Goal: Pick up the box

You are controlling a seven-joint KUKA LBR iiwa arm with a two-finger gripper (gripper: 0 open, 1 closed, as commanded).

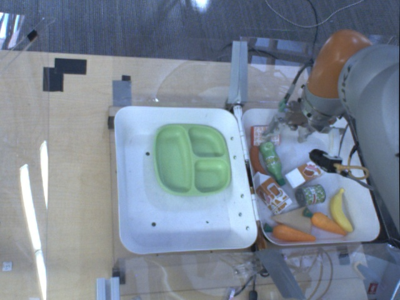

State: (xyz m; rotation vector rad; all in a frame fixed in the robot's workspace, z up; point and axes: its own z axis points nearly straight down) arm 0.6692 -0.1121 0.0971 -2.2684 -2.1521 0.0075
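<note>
The gripper [289, 119], its state not something I can tell, is hovering over the right bin's [374, 230] far edge, apparently positioning for the box [274, 195] lying near the bin's left wall.

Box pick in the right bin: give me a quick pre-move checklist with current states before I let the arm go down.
1. Box visible in the right bin: ok, it lies near the bin's left wall.
2. Box top free of clutter: ok, nothing lies on it.
3. Room around the box: not ok, green bottle, white block and can crowd it.
4. Gripper above the box: not ok, it sits at the bin's far end.
5. Gripper free of load: cannot tell.
6. Green tray out of the way: ok, it lies in the left bin.
</note>
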